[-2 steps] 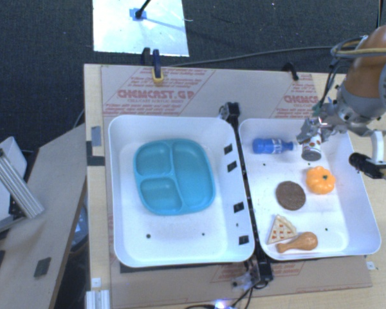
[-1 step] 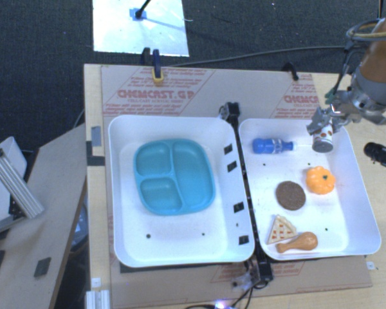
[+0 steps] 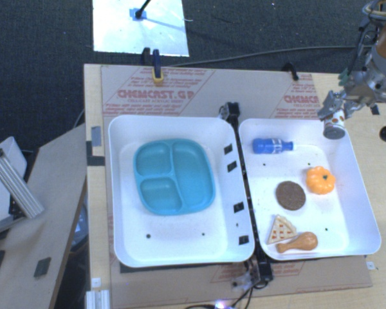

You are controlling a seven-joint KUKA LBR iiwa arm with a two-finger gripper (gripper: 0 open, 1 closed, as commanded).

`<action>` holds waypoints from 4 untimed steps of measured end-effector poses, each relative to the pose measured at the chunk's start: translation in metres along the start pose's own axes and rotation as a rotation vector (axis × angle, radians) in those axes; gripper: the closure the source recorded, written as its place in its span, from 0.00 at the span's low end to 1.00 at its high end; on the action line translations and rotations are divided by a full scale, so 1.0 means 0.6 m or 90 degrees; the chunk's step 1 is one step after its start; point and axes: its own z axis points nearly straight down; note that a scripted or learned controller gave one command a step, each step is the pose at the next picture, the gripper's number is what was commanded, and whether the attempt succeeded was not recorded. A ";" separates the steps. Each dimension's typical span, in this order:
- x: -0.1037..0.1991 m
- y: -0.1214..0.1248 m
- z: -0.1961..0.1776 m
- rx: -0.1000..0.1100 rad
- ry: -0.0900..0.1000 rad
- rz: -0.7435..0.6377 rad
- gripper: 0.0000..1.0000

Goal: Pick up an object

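Note:
The right bin (image 3: pixel 363 221) holds a blue bottle (image 3: pixel 272 146) lying on its side at the back, an orange pumpkin (image 3: pixel 320 179), a round brown cookie (image 3: pixel 290 196), a waffle wedge (image 3: pixel 281 228) and a tan drumstick (image 3: pixel 298 242) at the front. My gripper (image 3: pixel 334 120) hangs over the bin's far right corner, above and to the right of the bottle and well clear of the pumpkin. A small grey and orange piece shows at its tip; I cannot make out whether that is a held thing or part of the gripper.
The left bin (image 3: pixel 180 240) holds a blue divided plate (image 3: pixel 174 176). A black-clipped divider (image 3: pixel 240 179) runs between the bins. A clamp (image 3: pixel 156 66) and cables lie on the board behind them.

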 end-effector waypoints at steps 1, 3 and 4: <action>0.079 -0.030 -0.004 0.004 0.002 -0.001 1.00; 0.250 -0.073 0.026 0.005 0.002 -0.001 1.00; 0.332 -0.106 0.057 0.006 0.003 -0.001 1.00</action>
